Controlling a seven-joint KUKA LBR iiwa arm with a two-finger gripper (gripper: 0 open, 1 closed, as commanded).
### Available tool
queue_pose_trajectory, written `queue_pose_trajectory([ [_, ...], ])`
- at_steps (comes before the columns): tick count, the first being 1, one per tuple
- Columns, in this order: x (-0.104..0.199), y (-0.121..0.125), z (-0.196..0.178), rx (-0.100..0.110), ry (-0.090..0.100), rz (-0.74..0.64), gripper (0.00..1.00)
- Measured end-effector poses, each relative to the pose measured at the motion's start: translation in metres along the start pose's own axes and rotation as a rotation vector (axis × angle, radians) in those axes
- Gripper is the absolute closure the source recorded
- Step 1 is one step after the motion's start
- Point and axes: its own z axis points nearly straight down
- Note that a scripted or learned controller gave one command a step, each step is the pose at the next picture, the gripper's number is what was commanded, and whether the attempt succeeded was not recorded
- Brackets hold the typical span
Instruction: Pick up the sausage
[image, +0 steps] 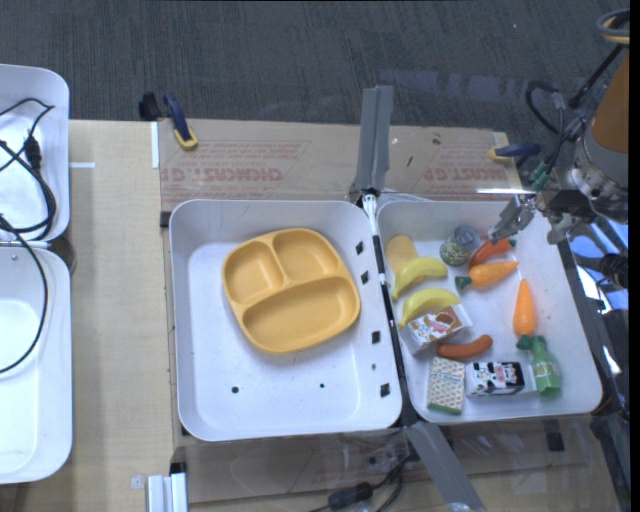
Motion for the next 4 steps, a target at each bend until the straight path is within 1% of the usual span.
queue_pose_trajectory([
  [1,-0.027,0.015,0.013,-0.003,-0.001,-0.246,0.0],
  [2,0.0,0.007,-0.011,-0.003,-0.001,-0.113,0.0],
  [3,-0.003,-0.048,0.139,-0.001,0.001,-0.214,0.0],
  [4,-0.022,-0.093,0.026,-0.004,-0.001,-0.1,0.0],
])
